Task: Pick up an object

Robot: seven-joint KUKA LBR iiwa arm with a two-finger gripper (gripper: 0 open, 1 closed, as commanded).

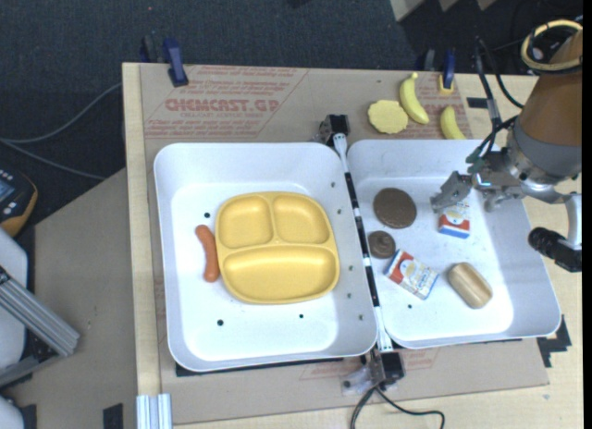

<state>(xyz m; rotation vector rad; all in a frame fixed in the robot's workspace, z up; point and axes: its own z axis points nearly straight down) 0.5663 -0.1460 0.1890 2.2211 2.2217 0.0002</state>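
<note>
- The desk [231, 104] is a brown board with red lettering, bearing two shallow white bins side by side, probably so that things can be carried from one to the other.
- The left bin [185, 177] holds a yellow divided plate [276, 246] lying flat in its middle, with an orange sausage [209, 252] just beside the plate's left rim.
- The right bin [518, 316] holds the loose items, spread apart from one another, which should leave room for a grasp around each.
- The arm reaches in from the right, its orange band above the wrist, and carries the claw [455, 194] low over the upper part of the right bin.
- The claw sits just above a small red-and-white carton [454, 225], which looks like the task's likely target; whether the claw is spread or closed cannot be told from this slant, and nothing is seen gripped in it.
- A tan bread roll [470, 285] lies near the bin's lower right.
- A second red-and-white carton [411, 275] lies tilted near the middle divider.
- A brown round cookie [395, 207] lies flat left of the claw, and a smaller brown disc [381, 244] sits below it.
- Outside the bins, on the desk's far edge, lie a yellow chip-like piece [388, 116] and two bananas [414, 100], out of play.
</note>
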